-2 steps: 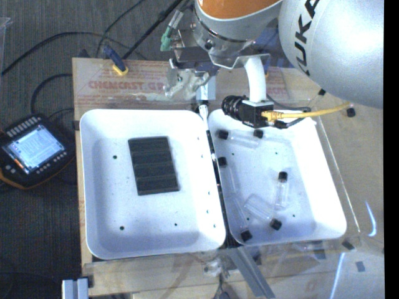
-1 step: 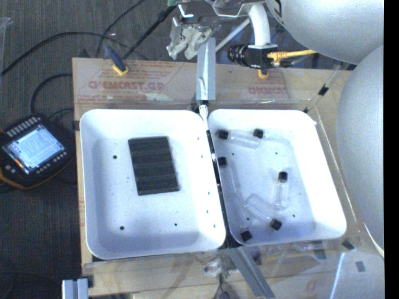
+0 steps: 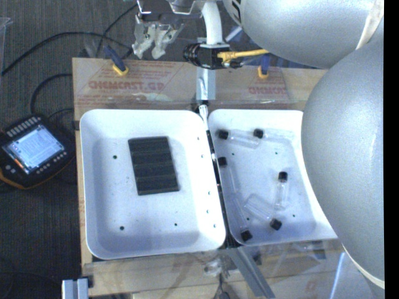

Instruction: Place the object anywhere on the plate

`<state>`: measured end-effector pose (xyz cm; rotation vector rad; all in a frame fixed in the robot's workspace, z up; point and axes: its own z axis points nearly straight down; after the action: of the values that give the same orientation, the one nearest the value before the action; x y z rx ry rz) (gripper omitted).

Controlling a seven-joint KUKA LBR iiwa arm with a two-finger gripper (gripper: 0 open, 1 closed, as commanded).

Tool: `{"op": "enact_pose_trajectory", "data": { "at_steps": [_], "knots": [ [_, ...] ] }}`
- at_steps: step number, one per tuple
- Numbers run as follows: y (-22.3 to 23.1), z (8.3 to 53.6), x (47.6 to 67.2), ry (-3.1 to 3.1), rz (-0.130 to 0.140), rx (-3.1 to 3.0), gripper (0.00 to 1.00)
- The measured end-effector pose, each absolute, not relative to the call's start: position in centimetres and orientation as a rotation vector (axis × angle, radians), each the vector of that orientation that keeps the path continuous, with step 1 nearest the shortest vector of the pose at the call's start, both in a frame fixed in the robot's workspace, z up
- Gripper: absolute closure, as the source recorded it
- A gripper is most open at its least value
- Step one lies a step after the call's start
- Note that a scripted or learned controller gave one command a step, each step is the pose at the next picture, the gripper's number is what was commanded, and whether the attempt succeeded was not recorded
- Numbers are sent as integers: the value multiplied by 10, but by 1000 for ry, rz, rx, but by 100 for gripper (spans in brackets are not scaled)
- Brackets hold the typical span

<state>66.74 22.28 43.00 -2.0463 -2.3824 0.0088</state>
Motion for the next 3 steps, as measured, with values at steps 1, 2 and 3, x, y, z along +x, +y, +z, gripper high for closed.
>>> {"op": "enact_pose_trajectory", "data": {
  "at_steps": [1, 2, 3],
  "knots": [
    [226, 430, 670, -2441, 9, -1979, 100],
    [227, 436, 672, -2442, 18, -1979, 100],
    [228, 442, 673, -2443, 26, -1979, 100]
  ]
}}
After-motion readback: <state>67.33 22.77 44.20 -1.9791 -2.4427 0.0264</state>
